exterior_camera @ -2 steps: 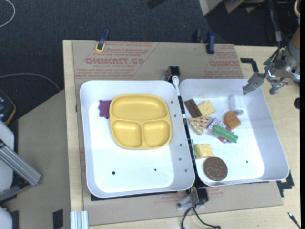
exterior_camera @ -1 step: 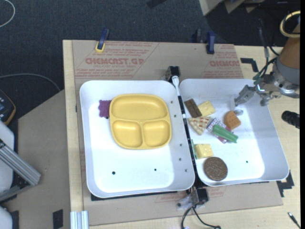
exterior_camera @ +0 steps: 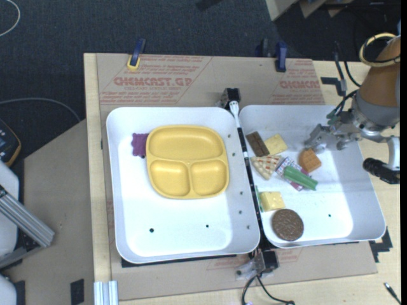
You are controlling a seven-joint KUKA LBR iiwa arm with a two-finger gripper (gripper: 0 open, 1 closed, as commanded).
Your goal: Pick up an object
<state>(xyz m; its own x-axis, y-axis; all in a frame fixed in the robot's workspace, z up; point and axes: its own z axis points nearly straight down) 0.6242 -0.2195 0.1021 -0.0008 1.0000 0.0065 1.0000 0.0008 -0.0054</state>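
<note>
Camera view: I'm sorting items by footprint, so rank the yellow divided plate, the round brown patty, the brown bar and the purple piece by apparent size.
1. yellow divided plate, by far
2. round brown patty
3. brown bar and purple piece: they look similar, and the plate partly hides the purple one, so no ranking.

Place: a robotics lab or test cell.
Counter: bare board stamped "CHEMCAST GP", held by clamps at its far edge.
Bins: two shallow white bins clipped side by side.
Floor: dark carpet with loose cables.
Framing: aluminium extrusion at the left.
Contents: toy food and a yellow divided plate.
</note>
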